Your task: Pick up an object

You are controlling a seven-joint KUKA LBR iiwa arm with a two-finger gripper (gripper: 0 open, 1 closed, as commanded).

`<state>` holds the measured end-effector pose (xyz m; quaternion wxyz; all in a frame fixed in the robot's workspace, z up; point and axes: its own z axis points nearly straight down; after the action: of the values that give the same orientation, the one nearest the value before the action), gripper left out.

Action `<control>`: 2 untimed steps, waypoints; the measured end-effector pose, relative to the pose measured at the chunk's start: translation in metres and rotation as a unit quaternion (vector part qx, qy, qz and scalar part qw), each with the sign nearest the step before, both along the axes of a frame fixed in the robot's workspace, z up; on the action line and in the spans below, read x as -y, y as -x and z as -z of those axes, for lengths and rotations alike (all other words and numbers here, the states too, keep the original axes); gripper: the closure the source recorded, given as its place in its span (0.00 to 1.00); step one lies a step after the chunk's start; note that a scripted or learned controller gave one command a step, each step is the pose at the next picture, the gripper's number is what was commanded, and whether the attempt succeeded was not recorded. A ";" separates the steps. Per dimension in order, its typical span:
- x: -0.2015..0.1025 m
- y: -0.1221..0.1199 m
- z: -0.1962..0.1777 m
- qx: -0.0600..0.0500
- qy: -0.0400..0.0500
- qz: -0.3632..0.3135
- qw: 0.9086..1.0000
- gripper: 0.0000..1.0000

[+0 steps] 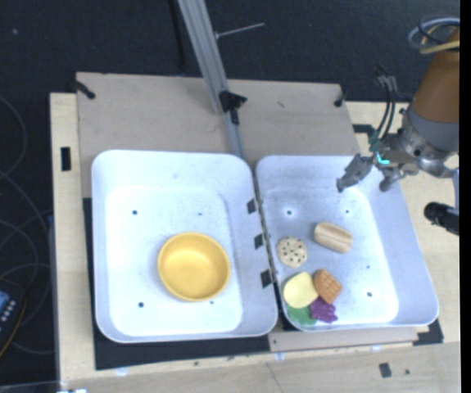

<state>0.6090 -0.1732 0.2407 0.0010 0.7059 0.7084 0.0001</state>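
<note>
Gripper (368, 176), fingers spread and empty, hangs at upper right of frame over right bin (399, 244)'s top edge, w/ bread roll (333, 237) nearest at center right; best to drop straight over roll, clear of cookie (292, 251), before closing.

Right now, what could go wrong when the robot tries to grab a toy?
The end effector hovers at the right bin's far edge, away from every toy, so a straight drop would likely grab nothing. The lemon, waffle and grapes are packed together in the near corner, so the robot might bump one while grabbing another. The cookie lies flat, so it could slip.
</note>
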 end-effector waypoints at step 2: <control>0.004 0.002 0.105 -0.002 0.000 0.003 1.000 0.00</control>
<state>0.6070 -0.1773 0.1355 -0.0005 0.7078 0.7064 -0.0018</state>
